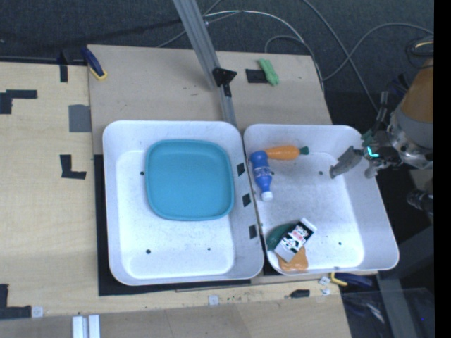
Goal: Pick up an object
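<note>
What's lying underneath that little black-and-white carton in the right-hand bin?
The carton rests on a dark green thing and an orange thing. It covers where they meet, so their full shapes stay hidden.

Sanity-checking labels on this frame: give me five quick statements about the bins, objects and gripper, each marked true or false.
1. The blue plate lies in the left bin. True.
2. The carrot lies in the left bin. False: it is in the right bin, near its far edge.
3. The blue bottle lies just beside the carrot. True.
4. The gripper holds the bottle. False: it sits near the right bin's right side, apart from the bottle.
5. The black-and-white packet lies at the right bin's near left corner. True.
</note>
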